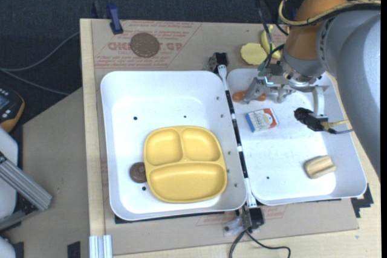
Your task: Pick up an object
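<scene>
Looking down from the camera above the bench, the gripper sits low in the far left corner of the right bin. It is just beside a small orange piece that lies close to the bin's left wall. Whether the jaws are apart or together I cannot tell, because the wrist and metal body cover them from up here.

If the orange piece is the target, I'd want the grasp centred over it and clear of the wall before closing; something tucked that close to a rim is easily nudged aside. A blue-and-white packet lies near it, and a tan block sits well apart at the near right — either looks an easier pick.

The orange piece is too small to name. In the left bin, a brown disc peeks out at the left edge of a yellow divided plate.
</scene>
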Tool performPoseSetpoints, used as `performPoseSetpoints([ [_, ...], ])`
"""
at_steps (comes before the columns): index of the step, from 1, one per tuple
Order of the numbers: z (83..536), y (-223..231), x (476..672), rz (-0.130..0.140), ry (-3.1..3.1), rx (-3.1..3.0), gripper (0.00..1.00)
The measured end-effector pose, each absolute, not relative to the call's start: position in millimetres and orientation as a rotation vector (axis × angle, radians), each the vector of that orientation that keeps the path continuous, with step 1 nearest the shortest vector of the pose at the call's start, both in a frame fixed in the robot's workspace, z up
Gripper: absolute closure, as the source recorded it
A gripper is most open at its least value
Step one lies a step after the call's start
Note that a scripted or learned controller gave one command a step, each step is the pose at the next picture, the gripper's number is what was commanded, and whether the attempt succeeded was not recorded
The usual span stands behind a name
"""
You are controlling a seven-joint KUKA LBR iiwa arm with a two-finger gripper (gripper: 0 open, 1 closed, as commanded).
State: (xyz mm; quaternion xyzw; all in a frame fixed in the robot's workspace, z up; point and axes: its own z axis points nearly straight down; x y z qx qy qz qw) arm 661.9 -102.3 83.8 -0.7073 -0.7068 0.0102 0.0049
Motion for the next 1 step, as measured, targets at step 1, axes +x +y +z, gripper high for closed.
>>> performPoseSetpoints([
  [1, 83.9, -101.0, 661.8, 0.034, -2.214, -2.217, 0.0],
])
